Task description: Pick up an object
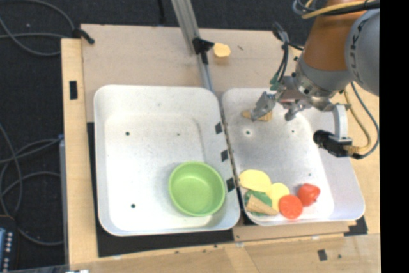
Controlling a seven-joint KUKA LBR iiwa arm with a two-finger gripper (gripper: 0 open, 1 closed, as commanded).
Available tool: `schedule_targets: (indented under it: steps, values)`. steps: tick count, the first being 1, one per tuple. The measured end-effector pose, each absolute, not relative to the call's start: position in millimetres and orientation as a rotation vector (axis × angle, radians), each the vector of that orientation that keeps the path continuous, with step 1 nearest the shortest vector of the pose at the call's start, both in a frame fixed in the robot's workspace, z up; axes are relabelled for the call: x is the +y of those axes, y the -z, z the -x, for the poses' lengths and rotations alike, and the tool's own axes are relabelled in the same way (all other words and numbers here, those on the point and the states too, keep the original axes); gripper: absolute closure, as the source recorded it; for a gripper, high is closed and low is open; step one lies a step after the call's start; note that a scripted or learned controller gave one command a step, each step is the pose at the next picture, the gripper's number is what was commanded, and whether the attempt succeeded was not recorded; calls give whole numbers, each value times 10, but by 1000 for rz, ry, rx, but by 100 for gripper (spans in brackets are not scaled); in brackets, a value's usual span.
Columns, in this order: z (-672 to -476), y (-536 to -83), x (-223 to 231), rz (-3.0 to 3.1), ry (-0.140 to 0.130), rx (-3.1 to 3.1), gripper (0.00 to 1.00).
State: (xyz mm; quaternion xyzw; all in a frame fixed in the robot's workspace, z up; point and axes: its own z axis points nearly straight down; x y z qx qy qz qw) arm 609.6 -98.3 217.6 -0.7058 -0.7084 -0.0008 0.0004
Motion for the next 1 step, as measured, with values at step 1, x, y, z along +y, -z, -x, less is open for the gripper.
schedule_targets:
  steps: [1]
  values:
    - [-6097, -2177, -982, 2218, 4, -2224, 0]
